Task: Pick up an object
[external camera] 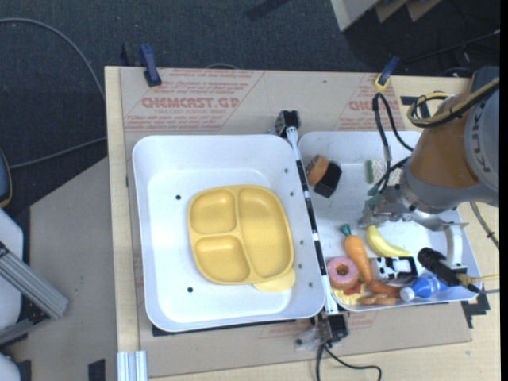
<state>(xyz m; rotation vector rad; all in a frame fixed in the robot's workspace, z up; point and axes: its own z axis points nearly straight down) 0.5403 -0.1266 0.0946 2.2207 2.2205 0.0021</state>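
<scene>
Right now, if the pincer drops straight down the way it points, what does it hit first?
Probably bare bin floor: the pincer points down just above the banana. Depth is unclear, so it could clip the banana's upper end.

Divided tray (238,236) in left bin (159,173), carrot (359,256) beside banana (386,244) in right bin (349,145)
</scene>
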